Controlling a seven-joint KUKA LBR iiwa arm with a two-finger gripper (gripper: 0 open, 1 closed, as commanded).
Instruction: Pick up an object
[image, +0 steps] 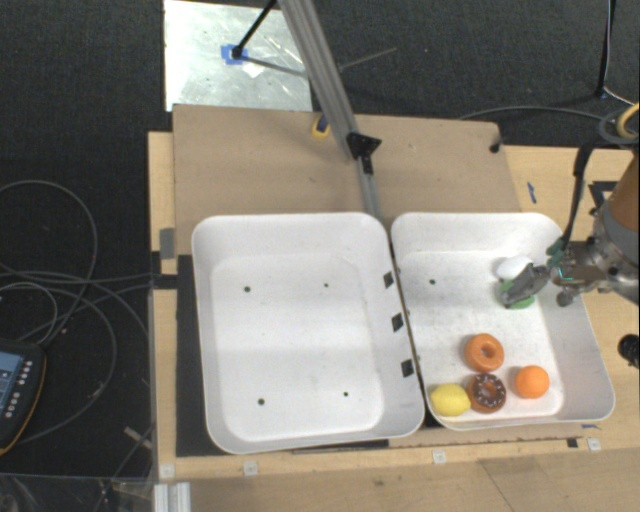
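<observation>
reaching in from the right edge of the camera view, the arm (612, 240) is seen with its pincer (522, 288) lowered into the right bin (440, 250), over that bin's upper right part. whether the pincer is open or closed cannot be told, since its tip is blurred and merges with a green shape there. a small white object (512, 267) lies just beside the pincer tip, on the side away from the viewer; contact between the two cannot be judged, and nothing can be made out as held. four further objects are gathered in the near part of the right bin: an orange ring doughnut (484, 352) lies toward the middle, a brown doughnut (488, 392) lies just in front of it, a yellow lemon (450, 400) lies just beside the brown doughnut on its left, and an orange ball (532, 381) lies near the brown doughnut on its right. the left bin (230, 250) is set against the right bin along a shared edge, where small black tabs are seen. both bins are carried on a pale wooden tabletop (260, 160), across whose far part a slanted grey pole (330, 80) passes. dark carpet with cables (60, 300) is seen at the left.
</observation>
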